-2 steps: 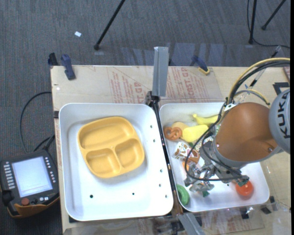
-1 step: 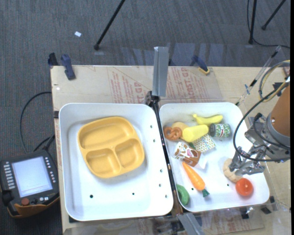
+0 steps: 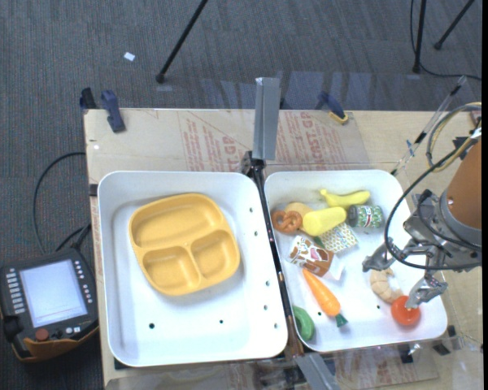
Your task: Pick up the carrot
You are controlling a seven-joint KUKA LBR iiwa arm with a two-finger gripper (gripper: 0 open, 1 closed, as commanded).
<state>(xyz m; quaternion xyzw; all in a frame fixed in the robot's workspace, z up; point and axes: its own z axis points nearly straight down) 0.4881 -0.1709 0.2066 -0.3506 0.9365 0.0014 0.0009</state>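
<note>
So the gripper [image 3: 405, 276] is hanging with its fingers spread and nothing between them, low over the right bin [image 3: 439, 315]. A red tomato [image 3: 405, 312] sits just below it and a beige piece [image 3: 383, 282] is right beside it. The carrot [image 3: 324, 293] lies off to the gripper's left, near the bin's middle, well apart from it. Further left is the yellow tray [image 3: 184, 243]. Looks like the approach step to me; next it should shift left over the carrot, line up across it and drop.

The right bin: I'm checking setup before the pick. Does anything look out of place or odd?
Nothing looks spilled or damaged. The toys lie in a loose jumble in the right bin. The carrot lies flat and apart from the gripper, which hovers over the red toy instead.
</note>
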